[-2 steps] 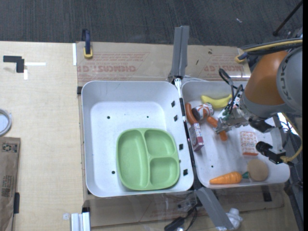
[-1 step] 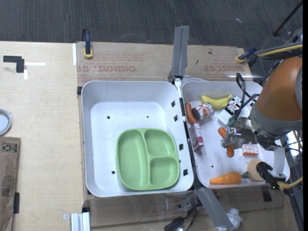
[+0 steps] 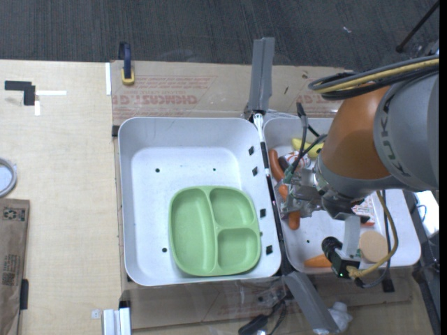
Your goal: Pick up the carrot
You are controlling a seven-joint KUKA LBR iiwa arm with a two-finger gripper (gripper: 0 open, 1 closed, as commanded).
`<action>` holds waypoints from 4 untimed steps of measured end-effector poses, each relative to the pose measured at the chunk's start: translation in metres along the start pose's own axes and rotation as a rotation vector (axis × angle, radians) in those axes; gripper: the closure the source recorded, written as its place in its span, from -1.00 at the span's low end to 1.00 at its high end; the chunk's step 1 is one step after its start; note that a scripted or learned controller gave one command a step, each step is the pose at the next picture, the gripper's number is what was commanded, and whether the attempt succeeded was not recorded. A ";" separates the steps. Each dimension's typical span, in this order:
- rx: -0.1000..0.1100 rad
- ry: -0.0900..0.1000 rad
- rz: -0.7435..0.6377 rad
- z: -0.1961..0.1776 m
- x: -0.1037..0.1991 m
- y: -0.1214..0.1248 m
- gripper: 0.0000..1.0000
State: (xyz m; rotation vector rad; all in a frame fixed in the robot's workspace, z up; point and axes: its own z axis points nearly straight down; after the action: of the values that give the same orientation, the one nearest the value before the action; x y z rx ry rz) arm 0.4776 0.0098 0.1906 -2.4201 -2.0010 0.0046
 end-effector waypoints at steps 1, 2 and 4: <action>0.001 -0.002 0.121 0.000 0.079 -0.014 1.00; -0.001 -0.002 -0.034 -0.026 0.091 -0.017 1.00; 0.001 -0.002 0.083 -0.015 0.065 -0.013 1.00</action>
State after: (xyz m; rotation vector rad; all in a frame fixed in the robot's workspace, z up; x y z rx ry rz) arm 0.4775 0.0760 0.2054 -2.5019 -1.8989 0.0072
